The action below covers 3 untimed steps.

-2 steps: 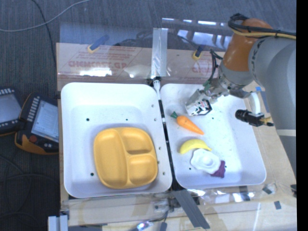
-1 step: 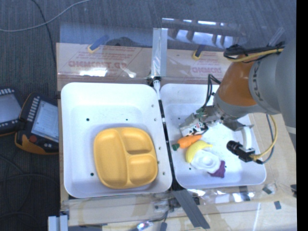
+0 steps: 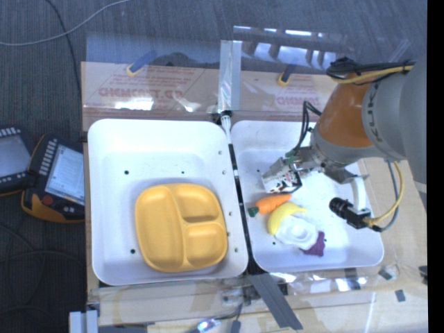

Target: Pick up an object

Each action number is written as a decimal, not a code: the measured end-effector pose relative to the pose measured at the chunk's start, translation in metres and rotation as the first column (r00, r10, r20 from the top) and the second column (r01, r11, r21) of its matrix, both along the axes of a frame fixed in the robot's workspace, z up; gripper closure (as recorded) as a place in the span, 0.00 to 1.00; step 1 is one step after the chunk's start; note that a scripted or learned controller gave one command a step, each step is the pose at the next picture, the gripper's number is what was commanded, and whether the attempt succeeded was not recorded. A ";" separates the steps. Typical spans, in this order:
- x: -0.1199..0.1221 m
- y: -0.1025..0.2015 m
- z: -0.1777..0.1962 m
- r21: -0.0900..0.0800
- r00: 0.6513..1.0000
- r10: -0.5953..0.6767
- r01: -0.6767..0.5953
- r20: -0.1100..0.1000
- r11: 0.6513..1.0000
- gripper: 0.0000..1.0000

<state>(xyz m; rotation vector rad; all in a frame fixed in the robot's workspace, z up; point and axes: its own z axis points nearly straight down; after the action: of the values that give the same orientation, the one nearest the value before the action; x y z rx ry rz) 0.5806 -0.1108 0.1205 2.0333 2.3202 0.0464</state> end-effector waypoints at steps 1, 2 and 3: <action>-0.033 0.067 0.106 0.013 0.992 -0.112 0.113 -0.063 0.994 1.00; -0.033 0.067 0.106 0.013 0.992 -0.112 0.113 -0.063 0.994 0.00; -0.066 0.037 0.062 0.014 0.996 0.062 -0.062 -0.064 0.998 0.00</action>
<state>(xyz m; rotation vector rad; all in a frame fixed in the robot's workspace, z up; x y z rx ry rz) 0.5143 -0.0743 0.1830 1.9970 2.4269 -0.0032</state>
